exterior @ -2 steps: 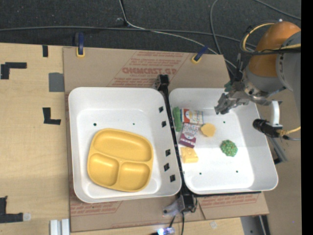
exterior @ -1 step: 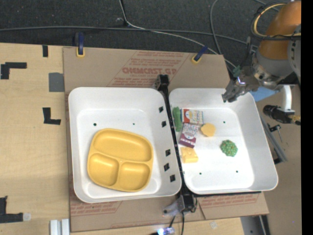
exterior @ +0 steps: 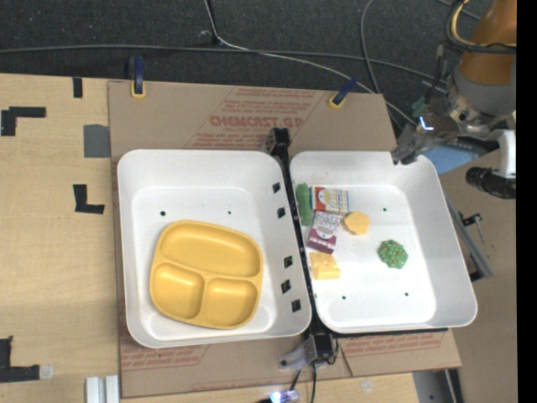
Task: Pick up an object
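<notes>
At left, the left bin [exterior: 138, 225] holds a yellow tray [exterior: 206, 273]. Right bin [exterior: 436, 250]: green stick [exterior: 303, 202], packets [exterior: 329, 201], yellow pieces [exterior: 357, 222], bumpy green broccoli toy [exterior: 392, 253] (likeliest target). Gripper [exterior: 409, 149] hovers above the far corner, state indeterminate. Approach step; next it must descend onto an item.
</notes>
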Tool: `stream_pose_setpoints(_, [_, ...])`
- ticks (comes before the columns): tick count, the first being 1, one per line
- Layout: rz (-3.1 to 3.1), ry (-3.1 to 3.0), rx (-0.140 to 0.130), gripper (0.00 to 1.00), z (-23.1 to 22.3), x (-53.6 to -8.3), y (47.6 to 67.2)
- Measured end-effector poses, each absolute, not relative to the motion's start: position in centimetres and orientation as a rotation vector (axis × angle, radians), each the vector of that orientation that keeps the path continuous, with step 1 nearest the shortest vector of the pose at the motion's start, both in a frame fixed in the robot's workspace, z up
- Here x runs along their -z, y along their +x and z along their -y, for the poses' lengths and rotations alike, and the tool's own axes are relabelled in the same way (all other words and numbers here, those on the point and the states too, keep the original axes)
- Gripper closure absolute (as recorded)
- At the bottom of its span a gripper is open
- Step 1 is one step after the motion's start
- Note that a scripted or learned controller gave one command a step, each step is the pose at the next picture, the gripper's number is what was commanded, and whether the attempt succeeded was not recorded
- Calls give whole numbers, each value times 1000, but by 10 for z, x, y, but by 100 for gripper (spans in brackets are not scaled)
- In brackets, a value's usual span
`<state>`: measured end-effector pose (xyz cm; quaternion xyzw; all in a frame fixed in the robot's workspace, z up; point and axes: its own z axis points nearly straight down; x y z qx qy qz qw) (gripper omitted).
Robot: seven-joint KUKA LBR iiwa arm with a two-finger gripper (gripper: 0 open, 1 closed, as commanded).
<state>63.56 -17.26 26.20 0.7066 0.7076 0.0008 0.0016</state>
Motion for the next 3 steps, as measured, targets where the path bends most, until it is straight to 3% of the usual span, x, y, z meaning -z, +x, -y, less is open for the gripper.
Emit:
stream_pose_setpoints(1, [-2228, 2217, 1, 100, 123, -257, 624])
stream_pose_setpoints(2, [-2229, 2219, 3, 100, 72, -243, 592])
stream_pose_setpoints(3, [-2228, 2219, 3, 100, 34, -242, 572])
